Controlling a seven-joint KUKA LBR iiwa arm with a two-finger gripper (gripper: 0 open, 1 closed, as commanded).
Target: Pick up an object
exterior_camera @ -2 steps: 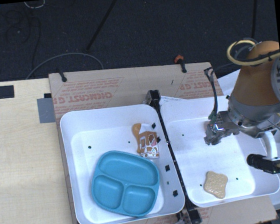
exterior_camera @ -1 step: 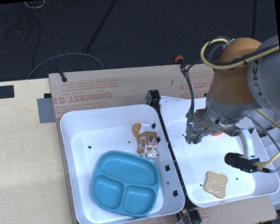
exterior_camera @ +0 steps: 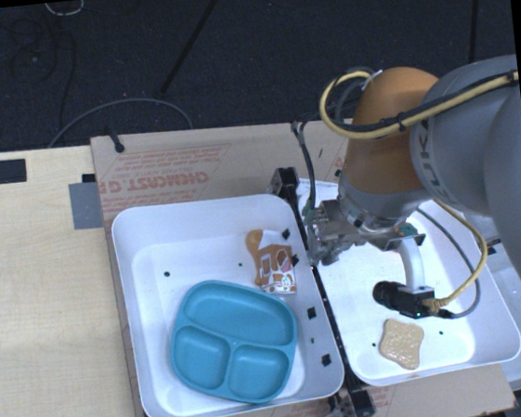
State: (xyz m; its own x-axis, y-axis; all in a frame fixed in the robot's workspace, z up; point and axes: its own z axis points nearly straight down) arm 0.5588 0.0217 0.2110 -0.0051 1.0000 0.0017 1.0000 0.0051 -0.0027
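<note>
While the arm (exterior_camera: 441,154) is reaching in from the right, its gripper (exterior_camera: 319,243) is hanging over the bins' divider; jaw state, can't tell. Blue tray (exterior_camera: 234,341) and snack packet (exterior_camera: 273,265) are sitting in the left bin (exterior_camera: 141,263), a tan piece (exterior_camera: 401,343) in the right bin (exterior_camera: 485,336).

Even, diffuse overhead lighting; moderate brightness. The two white bins (exterior_camera: 132,264) are the brightest surfaces, near overexposure at the right bin's 3 o'clock rim. The dark floor (exterior_camera: 176,44) toward 12 o'clock is underexposed, with cable detail barely legible. Soft shadows lie beneath the blue tray (exterior_camera: 234,341) toward 6 o'clock. Overall sharpness is modest, with slight softness on the arm (exterior_camera: 440,145).
</note>
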